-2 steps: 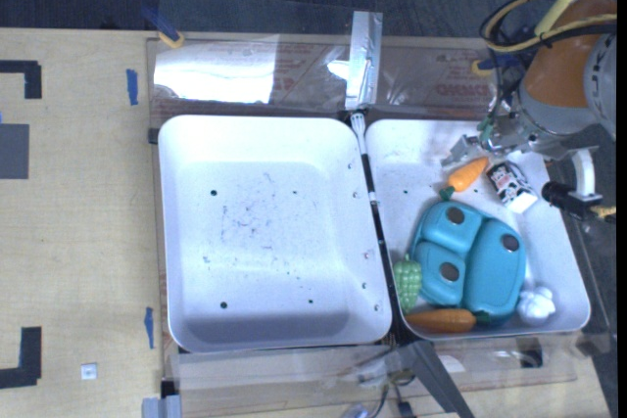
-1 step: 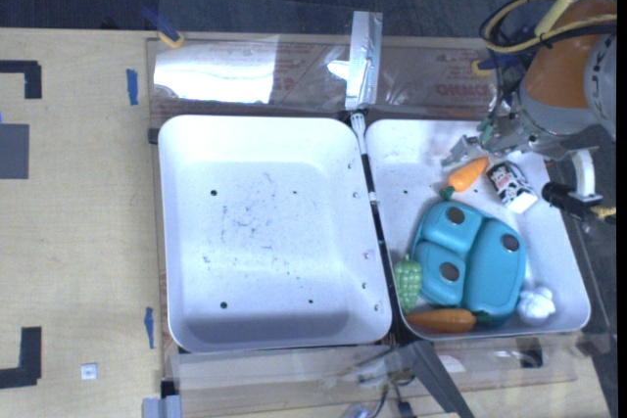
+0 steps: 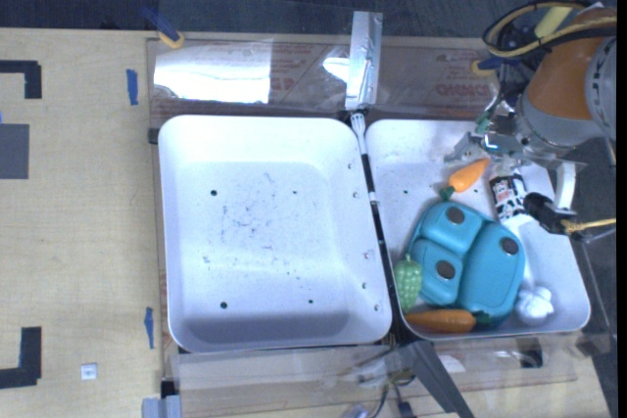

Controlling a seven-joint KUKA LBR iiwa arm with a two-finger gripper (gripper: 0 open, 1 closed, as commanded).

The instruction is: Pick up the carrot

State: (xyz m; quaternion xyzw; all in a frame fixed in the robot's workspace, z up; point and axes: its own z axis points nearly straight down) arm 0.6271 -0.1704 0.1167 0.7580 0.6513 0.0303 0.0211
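A small orange carrot (image 3: 468,175) with a green end lies tilted in the right bin (image 3: 411,152), near its back. My gripper (image 3: 487,148) hangs just above and to the right of it, right at the carrot's upper end. Whether it touches the carrot is unclear. A second, longer orange carrot-like piece (image 3: 441,318) lies along the right bin's front wall, under the blue toy.
A big blue plastic toy (image 3: 470,259) takes up the middle of the right bin, with a green knobbly piece (image 3: 409,280) at its left. A white labelled bottle (image 3: 506,198) and a white lump (image 3: 535,305) sit to the right. The left bin (image 3: 196,152) adjoins.
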